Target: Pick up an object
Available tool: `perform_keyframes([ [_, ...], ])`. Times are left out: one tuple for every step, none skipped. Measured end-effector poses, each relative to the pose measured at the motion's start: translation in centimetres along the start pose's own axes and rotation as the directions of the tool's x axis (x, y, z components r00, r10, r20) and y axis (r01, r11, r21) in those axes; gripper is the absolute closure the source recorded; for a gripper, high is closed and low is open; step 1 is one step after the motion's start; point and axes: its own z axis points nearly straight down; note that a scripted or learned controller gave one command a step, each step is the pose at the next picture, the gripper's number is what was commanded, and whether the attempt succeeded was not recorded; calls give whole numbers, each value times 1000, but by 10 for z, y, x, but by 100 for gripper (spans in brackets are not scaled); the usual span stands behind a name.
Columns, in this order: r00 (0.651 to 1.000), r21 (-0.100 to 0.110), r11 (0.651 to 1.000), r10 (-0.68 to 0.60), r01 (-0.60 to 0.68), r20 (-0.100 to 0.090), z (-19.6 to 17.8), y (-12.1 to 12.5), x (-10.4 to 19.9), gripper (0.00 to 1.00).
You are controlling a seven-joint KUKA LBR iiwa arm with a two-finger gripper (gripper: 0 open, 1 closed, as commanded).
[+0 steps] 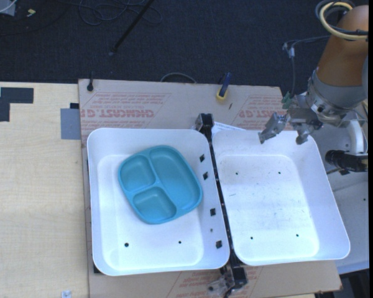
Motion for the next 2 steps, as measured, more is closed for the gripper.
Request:
perform_keyframes([
  [1000, -12, 1000, -2, 2, 1, -7, 2, 0, 0],
  [1000, -7, 1000, -1, 1, 1, 44, -7, -2, 0],
])
